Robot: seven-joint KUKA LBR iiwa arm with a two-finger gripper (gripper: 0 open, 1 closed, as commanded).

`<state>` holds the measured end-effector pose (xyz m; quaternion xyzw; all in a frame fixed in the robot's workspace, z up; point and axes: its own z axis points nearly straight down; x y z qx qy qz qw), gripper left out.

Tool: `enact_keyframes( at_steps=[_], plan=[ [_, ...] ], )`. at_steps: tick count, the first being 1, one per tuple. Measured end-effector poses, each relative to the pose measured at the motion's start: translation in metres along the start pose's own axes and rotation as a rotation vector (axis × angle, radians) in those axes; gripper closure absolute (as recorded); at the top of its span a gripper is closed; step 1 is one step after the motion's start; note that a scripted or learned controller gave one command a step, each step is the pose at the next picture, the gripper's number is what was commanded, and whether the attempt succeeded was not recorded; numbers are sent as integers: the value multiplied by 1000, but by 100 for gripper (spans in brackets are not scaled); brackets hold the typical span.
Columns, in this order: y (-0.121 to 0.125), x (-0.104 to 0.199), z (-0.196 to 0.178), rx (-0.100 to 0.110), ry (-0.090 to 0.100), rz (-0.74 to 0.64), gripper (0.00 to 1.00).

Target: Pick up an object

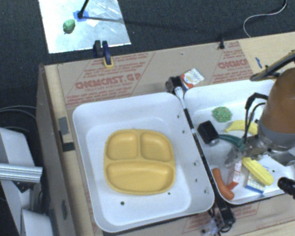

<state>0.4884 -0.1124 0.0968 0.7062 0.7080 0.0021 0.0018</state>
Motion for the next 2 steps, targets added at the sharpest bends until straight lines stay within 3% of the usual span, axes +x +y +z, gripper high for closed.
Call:
enact_keyframes(
  at_steps=[1, 2],
  plan=[
    [-2, -8, 13, 5, 0, 1, 0],
    [25, 5, 13, 4, 0, -1, 0]
  ],
)
